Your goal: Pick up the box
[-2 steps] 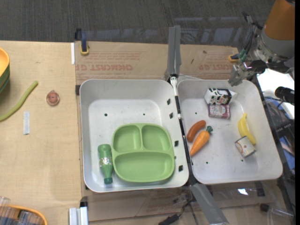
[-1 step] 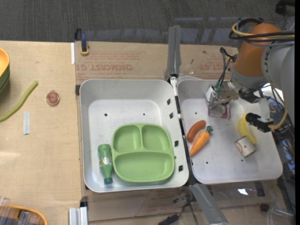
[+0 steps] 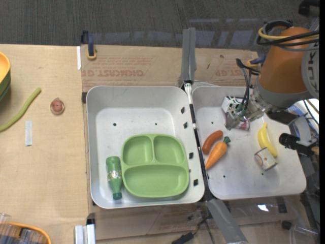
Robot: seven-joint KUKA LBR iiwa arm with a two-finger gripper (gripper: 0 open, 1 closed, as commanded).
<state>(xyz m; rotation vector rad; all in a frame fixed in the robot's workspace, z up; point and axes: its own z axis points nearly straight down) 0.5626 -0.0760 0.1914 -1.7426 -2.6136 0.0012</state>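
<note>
A small white box (image 3: pixel 229 104) with coloured print lies near the back of the right bin (image 3: pixel 254 189). My gripper (image 3: pixel 235 119) hangs low just in front of the box and looks to be touching it. A reddish bit (image 3: pixel 244 125) shows beside the gripper's tip. The arm's grey wrist and orange band (image 3: pixel 284 60) reach in from the upper right and hide the bin's back right corner.
In the right bin lie a red sausage (image 3: pixel 212 141), a carrot (image 3: pixel 217 154), a banana (image 3: pixel 266 140) and a small white and red container (image 3: pixel 265 159). The left bin (image 3: pixel 101 116) holds a green divided plate (image 3: pixel 154 165) and a green bottle (image 3: pixel 115 177).
</note>
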